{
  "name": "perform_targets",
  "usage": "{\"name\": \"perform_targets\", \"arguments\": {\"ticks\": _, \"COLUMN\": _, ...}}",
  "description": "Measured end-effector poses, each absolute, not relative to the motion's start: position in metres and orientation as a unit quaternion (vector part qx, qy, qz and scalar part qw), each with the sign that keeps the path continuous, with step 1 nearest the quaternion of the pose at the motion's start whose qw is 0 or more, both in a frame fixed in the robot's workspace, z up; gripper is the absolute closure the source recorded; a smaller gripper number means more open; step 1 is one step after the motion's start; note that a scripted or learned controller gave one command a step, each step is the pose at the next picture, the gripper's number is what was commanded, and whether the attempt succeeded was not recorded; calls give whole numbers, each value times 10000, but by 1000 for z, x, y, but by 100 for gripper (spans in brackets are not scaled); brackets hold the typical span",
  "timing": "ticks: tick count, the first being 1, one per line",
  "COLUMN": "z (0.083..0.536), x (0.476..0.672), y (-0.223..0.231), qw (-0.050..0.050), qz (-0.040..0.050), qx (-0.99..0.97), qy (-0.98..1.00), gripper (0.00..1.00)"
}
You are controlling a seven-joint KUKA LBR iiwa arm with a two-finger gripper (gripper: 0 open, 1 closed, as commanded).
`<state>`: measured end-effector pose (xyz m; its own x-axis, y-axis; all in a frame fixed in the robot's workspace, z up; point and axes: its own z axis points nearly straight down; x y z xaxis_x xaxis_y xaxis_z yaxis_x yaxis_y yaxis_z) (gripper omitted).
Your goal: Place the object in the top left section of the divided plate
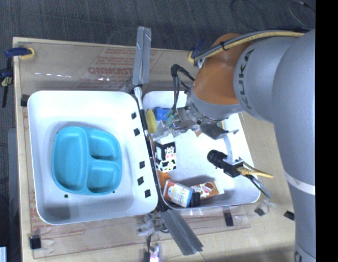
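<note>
Okay, jaws sat over the right bin (199, 162), just beside a yellow object (151, 120), near a cow-print carton (168, 156); couldn't tell if open or gripping anything. Blue divided plate (87, 160) lay in the left bin (43, 119), well apart.

"KUKA" stands in dark letters on the grey arm (278, 70).

The grey arm (278, 64) reaches in from the right, its orange-banded wrist (215, 83) bent low and the gripper (173, 121) pointing left.
</note>
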<state>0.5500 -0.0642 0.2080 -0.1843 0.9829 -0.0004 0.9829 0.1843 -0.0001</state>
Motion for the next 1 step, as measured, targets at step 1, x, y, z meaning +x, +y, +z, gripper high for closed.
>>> {"name": "perform_targets", "arguments": {"ticks": 1, "z": 190, "x": 612, "y": -28, "qw": -15, "qz": -16, "qx": 6507, "qy": 7593, "gripper": 100}}
